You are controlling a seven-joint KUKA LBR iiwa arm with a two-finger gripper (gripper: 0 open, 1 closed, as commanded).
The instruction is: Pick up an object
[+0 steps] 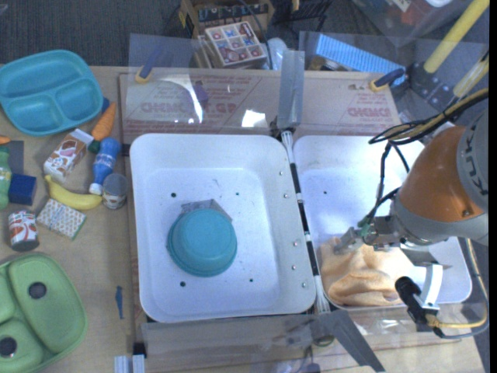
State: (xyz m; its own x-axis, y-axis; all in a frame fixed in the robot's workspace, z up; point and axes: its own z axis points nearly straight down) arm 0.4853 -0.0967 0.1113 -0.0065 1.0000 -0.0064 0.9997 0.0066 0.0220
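The gripper is down low in the right bin, just at the top left edge of a soft yellow cloth. I cannot tell how it is set, as that part is too small and dark. The cloth lies bunched up in the near part of the right bin. The grey arm with its big orange band comes in from the right, and black cables loop over it.

The left bin holds a teal bowl turned upside down. A little grey scrap peeks out from behind the bowl. The two white bins sit side by side, touching along the middle, on a light wooden worktop.

To the left of the bins, lots of toys lie on the worktop. There is a blue plate with parts at the far left corner. Near it are a toy carrot, a small milk carton, a blue bottle, a yellow banana and a small can. A green tray sits at the near left corner.

Behind the bins stands a see-through wall with brown cardboard at the back of it. Past that, the floor is dark, with a box of games and a blue ribbed thing on it.
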